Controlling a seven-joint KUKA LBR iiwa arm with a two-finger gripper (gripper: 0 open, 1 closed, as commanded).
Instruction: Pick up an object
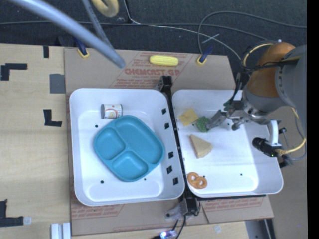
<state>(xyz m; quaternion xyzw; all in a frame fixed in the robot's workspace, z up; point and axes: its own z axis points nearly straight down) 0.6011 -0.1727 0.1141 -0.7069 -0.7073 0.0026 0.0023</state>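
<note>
While reaching low into the right bin (264,180), the gripper (213,123), its finger state indiscernible, is approaching the green broccoli piece (202,124); enclosing it comes next.

A pale wooden bench (30,148) meets dark carpeted floor (224,4) beyond.

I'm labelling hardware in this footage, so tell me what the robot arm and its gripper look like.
The arm is a thick, rounded grey body with an orange band above the wrist. Thin dark cables loop around that band, and a yellowish cable curves past a black fitting lower down. The gripper is a slim assembly of grey metal with dark fingers.
</note>
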